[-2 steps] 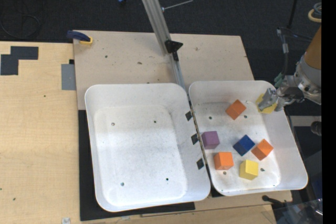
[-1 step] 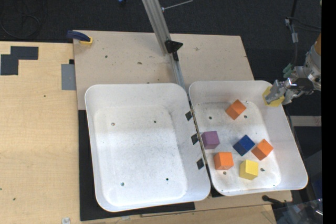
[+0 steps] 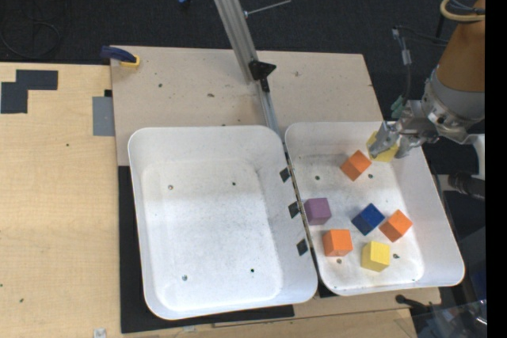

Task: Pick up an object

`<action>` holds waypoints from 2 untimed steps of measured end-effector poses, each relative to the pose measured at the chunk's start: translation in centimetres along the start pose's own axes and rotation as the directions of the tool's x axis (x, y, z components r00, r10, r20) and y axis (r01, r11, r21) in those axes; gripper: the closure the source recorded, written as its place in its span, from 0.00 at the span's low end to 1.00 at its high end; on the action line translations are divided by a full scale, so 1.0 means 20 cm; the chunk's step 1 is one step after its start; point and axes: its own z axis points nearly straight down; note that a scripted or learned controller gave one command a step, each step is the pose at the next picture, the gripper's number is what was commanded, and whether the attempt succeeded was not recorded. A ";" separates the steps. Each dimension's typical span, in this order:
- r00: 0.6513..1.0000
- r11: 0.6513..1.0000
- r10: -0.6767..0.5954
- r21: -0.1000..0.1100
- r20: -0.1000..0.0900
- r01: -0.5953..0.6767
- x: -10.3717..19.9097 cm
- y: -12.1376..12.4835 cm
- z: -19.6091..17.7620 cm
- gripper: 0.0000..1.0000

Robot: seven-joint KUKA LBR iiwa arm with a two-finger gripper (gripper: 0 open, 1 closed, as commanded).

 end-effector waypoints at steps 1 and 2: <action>1.000 1.000 -0.001 0.001 -0.001 0.001 0.30 0.02 0.06 1.00; 1.000 1.000 0.000 -0.001 0.001 0.000 0.56 0.03 0.03 1.00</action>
